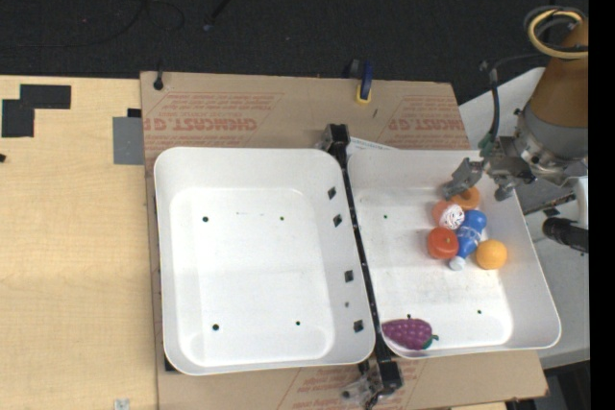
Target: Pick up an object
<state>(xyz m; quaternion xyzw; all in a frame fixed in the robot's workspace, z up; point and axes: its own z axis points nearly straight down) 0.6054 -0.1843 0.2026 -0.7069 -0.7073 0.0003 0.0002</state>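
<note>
Down at the front edge, closest to the lens, sits a purple berry-looking toy (407, 333), pressed up against the near wall of the right bin (404, 274), close to the divider between the two bins. Going by size: the wooden counter (67, 254) carries a sheet of cardboard (259, 110), and on that sit the left bin (255, 254) and the right one side by side. The arm (562, 101) comes in from the right, hanging over the far right corner of the right bin.

The stuff to grab is a little huddle of balls in the right half of that bin: an orange-red ball (442, 243), a yellow-orange ball (491, 254), a blue piece (474, 224), a white patterned ball (453, 218), and another orange ball (467, 198) at the far end of the pile. The gripper (485, 170) is right above that far end, just beside the top orange ball. Honestly can't tell how far open it is from this angle, and nothing is visibly between its fingers.
</note>
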